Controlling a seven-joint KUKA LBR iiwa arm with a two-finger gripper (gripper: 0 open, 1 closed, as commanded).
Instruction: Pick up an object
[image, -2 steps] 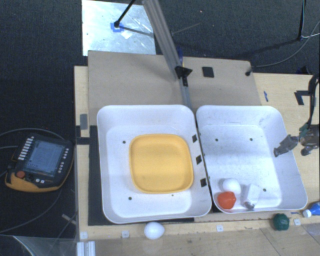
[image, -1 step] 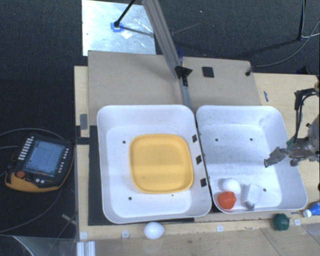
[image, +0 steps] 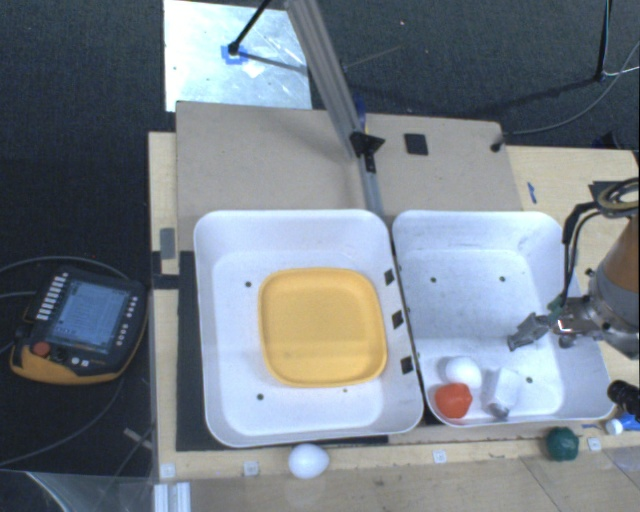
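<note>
Hand (image: 522, 335) over the right bin (image: 470, 235), near its right wall, gripping nothing; finger state cannot be told. Orange ball (image: 454, 401), white ball (image: 461, 372) and a white block (image: 497, 392) lie along that bin's front edge. Yellow plate (image: 323, 326) centred in the left bin (image: 225, 330).

One camera hangs fixed above the bench (image: 330, 160), looking down aslant on both white bins (image: 215, 330).
</note>
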